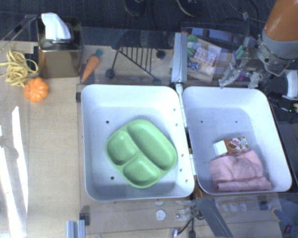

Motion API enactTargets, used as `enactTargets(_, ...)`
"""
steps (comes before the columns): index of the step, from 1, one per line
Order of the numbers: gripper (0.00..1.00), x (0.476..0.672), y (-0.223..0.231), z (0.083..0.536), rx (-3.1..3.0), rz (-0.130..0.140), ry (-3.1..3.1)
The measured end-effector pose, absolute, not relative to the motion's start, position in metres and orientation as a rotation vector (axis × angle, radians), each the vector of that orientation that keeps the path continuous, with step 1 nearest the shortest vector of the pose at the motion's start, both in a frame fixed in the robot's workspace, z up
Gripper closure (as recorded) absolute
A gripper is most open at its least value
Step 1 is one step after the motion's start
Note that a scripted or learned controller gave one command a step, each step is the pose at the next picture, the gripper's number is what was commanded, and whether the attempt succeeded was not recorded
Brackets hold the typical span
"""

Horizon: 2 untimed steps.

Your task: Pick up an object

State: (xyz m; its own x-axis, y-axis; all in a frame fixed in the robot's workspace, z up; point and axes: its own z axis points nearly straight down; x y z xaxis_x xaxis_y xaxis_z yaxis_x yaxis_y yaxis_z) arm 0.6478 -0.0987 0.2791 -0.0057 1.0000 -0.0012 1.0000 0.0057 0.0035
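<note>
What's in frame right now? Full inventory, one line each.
bins: 2, white, side by side mid-bench
divided plate: 1, green, left bin
folded cloth: 1, pink, right bin, near corner
small packet: 1, white and brown, right bin, touching the cloth's far edge
toy pumpkin: 1, orange, bench left of the bins
toy carrot: 1, orange, beyond the left bin
cord: 1, yellow, coiled, far left
box: 1, brown, white item on top, far left
arm: 1, grey and orange, upper right
gripper: 1, above the right bin's far rim
</note>
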Motion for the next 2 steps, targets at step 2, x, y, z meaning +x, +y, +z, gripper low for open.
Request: enactTargets(2, 0.00, 0.488, -0.154, 0.175, 1.945, 0.003, 2.463)
